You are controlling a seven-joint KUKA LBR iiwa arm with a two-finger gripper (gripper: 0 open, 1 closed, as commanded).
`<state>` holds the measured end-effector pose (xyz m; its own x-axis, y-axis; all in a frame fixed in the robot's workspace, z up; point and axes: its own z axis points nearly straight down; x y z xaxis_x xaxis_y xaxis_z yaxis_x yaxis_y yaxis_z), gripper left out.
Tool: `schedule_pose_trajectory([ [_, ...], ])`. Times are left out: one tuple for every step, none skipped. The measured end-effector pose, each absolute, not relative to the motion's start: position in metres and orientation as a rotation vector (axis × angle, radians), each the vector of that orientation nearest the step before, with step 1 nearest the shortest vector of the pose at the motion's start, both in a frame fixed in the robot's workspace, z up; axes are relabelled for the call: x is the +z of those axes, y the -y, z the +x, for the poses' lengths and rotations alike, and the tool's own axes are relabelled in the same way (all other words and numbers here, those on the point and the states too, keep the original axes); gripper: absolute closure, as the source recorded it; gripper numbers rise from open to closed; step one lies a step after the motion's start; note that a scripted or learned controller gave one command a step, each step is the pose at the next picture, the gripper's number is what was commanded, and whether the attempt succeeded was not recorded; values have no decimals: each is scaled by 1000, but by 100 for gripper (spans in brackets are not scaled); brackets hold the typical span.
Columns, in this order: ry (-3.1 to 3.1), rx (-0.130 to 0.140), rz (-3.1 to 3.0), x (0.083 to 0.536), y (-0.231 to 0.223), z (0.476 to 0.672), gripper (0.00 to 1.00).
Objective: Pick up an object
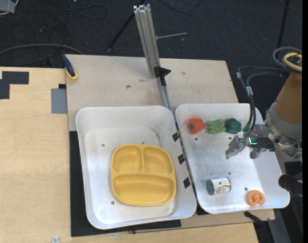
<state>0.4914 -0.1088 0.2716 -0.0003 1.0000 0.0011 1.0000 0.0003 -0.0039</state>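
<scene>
The right bin [209,110] holds several small objects. A red-orange ball-like toy [195,125], a light green bumpy piece [215,126] and a dark green piece [232,125] lie in a row near its far wall. A small grey can [218,186] lies on its side near the front. An orange ring [255,198] sits in the front right corner. My gripper [243,150] hangs over the bin's right part, just below and right of the dark green piece. It is open with nothing between its fingers.
The left bin [93,135] holds a yellow divided plate [143,174]. A metal post [149,39] rises behind the bins. The arm's orange and grey body [291,105] stands at the right edge. A black divider with clips [180,158] separates the bins.
</scene>
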Motion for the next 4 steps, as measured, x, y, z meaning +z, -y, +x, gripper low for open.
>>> schedule_pose_trajectory([
  [2220, 3, -2219, 272, 109, 492, 0],
  [2215, 7, -2217, 228, 110, 492, 0],
  [2214, 9, -2216, 166, 112, 496, 0],
  [2215, 7, -2217, 122, 113, 494, 0],
])
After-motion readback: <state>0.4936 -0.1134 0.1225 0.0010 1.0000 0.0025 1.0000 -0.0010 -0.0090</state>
